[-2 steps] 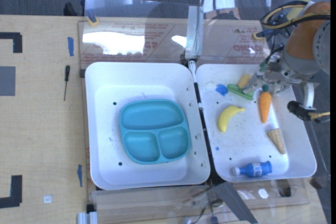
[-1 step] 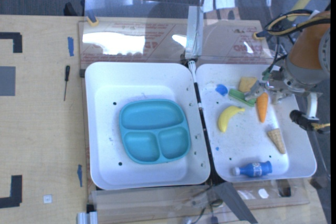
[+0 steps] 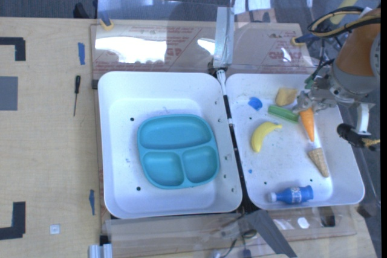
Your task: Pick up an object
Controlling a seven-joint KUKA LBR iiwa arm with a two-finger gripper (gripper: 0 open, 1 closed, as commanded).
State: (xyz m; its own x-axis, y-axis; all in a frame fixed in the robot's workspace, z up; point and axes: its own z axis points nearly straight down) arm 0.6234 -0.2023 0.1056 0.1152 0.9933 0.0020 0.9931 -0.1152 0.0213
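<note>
The right bin point(image 3: 344, 190) holds several toys: an orange carrot point(image 3: 309, 124), a green stick point(image 3: 283, 112), a tan block point(image 3: 285, 96), a yellow banana point(image 3: 264, 134), a small blue piece point(image 3: 255, 104), a waffle cone point(image 3: 319, 161) and a blue bottle point(image 3: 293, 194). My gripper point(image 3: 309, 101) hangs low at the bin's far right, right over the carrot's upper end and next to the green stick's right tip. The grey wrist hides where it meets the toys. Whether it touches the carrot cannot be told.
The left bin point(image 3: 115, 99) bears a blue divided plate point(image 3: 178, 149). A clear plastic wall point(image 3: 224, 39) stands behind both bins. Yellow and black cables point(image 3: 338, 15) loop above the arm at the upper right. A screwdriver point(image 3: 76, 93) lies on the bench to the left.
</note>
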